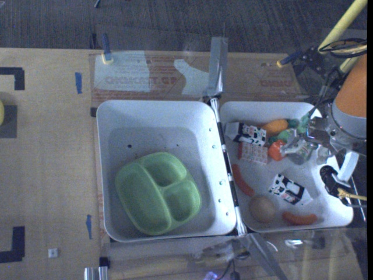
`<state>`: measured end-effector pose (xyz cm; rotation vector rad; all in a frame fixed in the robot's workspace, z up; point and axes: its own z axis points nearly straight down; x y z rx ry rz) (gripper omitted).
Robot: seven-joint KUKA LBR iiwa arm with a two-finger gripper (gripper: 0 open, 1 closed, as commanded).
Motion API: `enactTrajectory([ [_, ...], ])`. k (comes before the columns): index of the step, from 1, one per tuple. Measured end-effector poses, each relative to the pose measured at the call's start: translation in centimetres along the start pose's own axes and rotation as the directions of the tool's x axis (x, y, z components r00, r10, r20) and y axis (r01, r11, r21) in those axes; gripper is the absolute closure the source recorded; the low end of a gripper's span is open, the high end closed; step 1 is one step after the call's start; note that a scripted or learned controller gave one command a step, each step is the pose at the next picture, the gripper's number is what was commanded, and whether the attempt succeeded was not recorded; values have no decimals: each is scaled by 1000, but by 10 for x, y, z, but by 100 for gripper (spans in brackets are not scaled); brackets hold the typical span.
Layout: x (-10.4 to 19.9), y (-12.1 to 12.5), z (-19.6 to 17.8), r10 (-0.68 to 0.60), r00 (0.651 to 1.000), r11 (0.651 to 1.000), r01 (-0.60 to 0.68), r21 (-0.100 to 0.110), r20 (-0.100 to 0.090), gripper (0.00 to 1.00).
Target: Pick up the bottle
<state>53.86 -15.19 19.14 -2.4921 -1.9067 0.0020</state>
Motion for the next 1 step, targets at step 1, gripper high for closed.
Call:
enactTrajectory([
  [1,23,-49,94,89,996,996,-89,-4,1,0],
])
